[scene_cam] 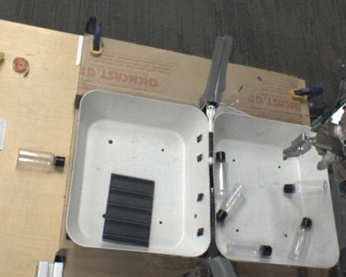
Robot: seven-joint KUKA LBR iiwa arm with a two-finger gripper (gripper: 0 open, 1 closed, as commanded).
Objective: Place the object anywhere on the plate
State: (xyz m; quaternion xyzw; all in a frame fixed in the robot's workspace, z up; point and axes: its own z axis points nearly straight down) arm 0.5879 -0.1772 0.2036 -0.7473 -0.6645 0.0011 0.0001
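Nothing looks placed yet: the dark plate (129,210) at six o'clock in the left bin (91,154) is bare, five vials (305,188) lie in the right bin (332,250), and the pincer (297,147) hovers at its two o'clock, its grip impossible to tell.
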